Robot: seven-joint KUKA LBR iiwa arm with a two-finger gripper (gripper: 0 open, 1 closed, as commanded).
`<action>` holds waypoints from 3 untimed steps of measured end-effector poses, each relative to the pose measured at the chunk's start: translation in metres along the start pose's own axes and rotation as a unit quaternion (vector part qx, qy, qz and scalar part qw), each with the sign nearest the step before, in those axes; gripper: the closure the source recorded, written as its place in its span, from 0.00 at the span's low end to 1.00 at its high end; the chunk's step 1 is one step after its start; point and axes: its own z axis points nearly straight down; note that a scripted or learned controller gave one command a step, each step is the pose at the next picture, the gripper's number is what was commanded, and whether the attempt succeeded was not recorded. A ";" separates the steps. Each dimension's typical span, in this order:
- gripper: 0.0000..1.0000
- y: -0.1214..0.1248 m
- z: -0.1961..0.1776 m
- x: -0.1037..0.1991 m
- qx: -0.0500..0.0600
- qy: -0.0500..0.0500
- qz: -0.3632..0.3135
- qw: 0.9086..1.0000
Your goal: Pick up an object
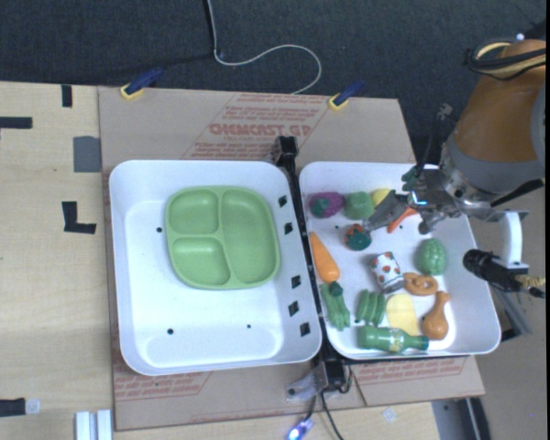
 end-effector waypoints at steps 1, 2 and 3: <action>0.00 -0.062 0.045 0.059 0.005 0.001 -0.001 1.000; 1.00 -0.059 0.033 0.056 0.002 0.000 0.000 1.000; 1.00 -0.059 0.024 0.057 0.003 0.000 -0.001 1.000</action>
